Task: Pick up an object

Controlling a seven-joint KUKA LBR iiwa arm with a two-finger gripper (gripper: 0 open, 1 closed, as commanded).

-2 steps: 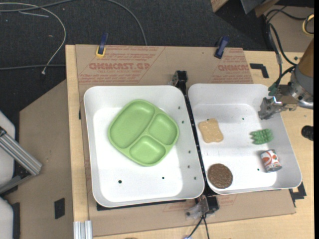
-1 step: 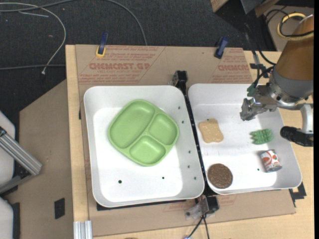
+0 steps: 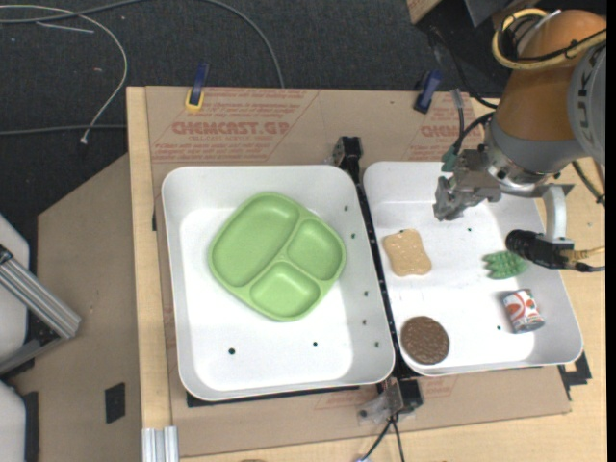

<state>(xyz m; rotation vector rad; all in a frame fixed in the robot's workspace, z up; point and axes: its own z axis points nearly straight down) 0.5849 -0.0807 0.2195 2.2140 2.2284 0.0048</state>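
Observation:
My gripper [image 3: 449, 208] hangs over the back left part of the right bin [image 3: 467, 292], above bare white floor. A tan bread slice [image 3: 407, 253] lies just in front and to the left of it, apart from it. A round brown patty [image 3: 424, 340] sits at the bin's front edge. Along the right side lie a green leafy toy [image 3: 503, 264] and a red and white can [image 3: 521, 310]. Nothing shows in the gripper.
A green divided plate [image 3: 277, 255] rests in the left bin [image 3: 197, 340]. A black ridge [image 3: 371, 258] separates the two bins. The grey arm with its orange band [image 3: 549, 75] comes in from the upper right, with a black fitting [image 3: 539, 247] near the leafy toy.

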